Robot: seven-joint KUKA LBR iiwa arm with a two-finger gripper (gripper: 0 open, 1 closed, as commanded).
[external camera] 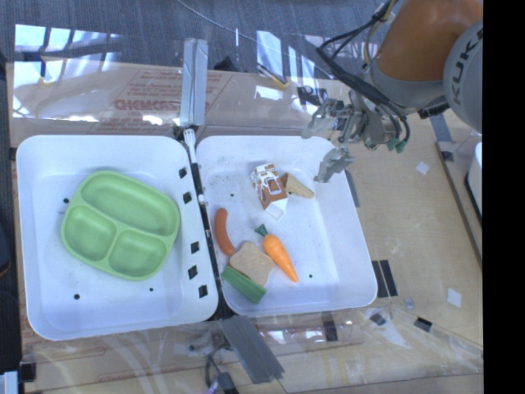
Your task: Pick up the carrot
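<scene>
The orange carrot (280,256) with a green top lies in the right bin (344,245), near its front, pointing toward the front right. My gripper (324,146) hovers over the bin's back right corner, well behind the carrot. Its fingers (331,167) are spread open with nothing between them.
The right bin also holds a red sausage (223,231), a sandwich slice (251,263) on a green piece (244,285), a small brown-and-white toy house (269,185) and a tan cookie (299,189). A green divided plate (120,224) lies in the left bin (41,302).
</scene>
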